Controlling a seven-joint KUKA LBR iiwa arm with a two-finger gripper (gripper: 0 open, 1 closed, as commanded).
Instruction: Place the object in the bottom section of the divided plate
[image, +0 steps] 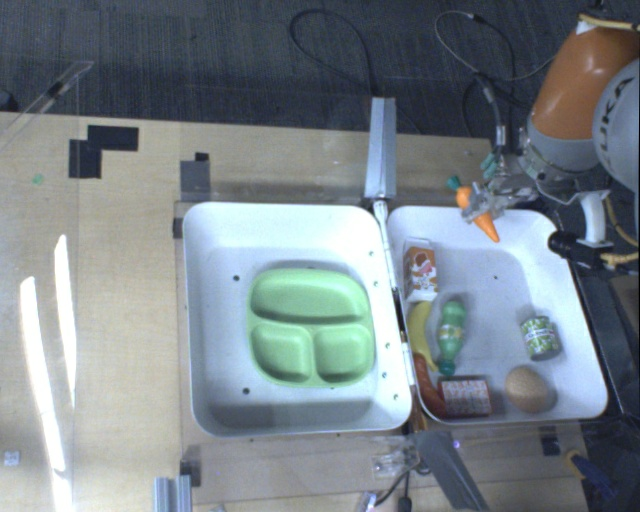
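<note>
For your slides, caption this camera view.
Gripper holds carrot above right bin; green divided plate waits in left bin.

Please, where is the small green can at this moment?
The green can stands in the right bin, near its right wall, just above the brown egg-shaped object.

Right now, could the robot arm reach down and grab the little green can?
Probably yes. The green can stands by itself in the right bin, with open floor around it and nothing lying over it. The tool is up at the bin's far edge with a carrot at it.
</note>
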